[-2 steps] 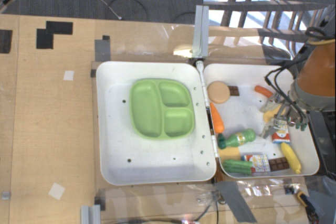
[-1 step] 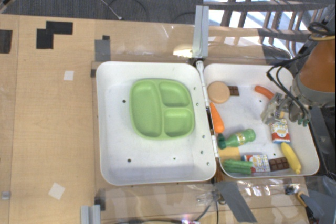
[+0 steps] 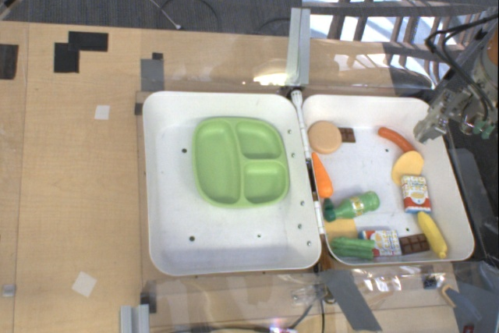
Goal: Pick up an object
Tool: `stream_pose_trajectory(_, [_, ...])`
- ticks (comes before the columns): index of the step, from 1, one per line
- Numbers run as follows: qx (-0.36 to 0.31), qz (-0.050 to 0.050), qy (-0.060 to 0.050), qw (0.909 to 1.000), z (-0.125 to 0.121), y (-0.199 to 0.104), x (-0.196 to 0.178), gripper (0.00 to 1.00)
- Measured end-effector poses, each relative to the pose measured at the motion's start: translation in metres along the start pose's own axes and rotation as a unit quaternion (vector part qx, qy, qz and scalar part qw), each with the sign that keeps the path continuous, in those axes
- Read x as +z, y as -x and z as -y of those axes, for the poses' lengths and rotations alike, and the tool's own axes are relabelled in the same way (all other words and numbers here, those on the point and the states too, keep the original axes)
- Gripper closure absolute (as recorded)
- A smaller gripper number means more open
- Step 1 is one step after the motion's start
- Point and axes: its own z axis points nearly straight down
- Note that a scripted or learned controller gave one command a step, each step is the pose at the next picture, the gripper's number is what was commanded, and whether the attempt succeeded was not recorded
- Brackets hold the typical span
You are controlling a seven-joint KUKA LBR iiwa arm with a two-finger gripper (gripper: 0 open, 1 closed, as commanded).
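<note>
The right bin (image 3: 366, 168) holds several toy foods. A round tan bun (image 3: 325, 136) lies at its back left and an orange carrot (image 3: 321, 176) along its left wall. A red sausage (image 3: 396, 139) and a yellow chip-shaped piece (image 3: 408, 164) lie at the back right. Below them stand a small ketchup bottle (image 3: 415, 193) and a banana (image 3: 433, 234). A green bottle (image 3: 352, 206) lies in the middle, with a green cucumber (image 3: 352, 247) at the front. My gripper (image 3: 433, 125) hangs over the bin's back right rim, just right of the sausage, with nothing seen in it.
The left bin (image 3: 168, 199) holds a green divided plate (image 3: 240, 161). A metal post (image 3: 299, 43) rises behind the joint between the bins. A metal rail frame (image 3: 374, 19) and black cables (image 3: 460, 31) stand behind the right bin, near the arm.
</note>
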Motion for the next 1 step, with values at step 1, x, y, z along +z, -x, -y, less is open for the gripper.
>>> stream_pose_trajectory(1, [0.001, -0.006, -0.001, 1.0000, 0.0015, -0.0017, 0.0058, 0.00])
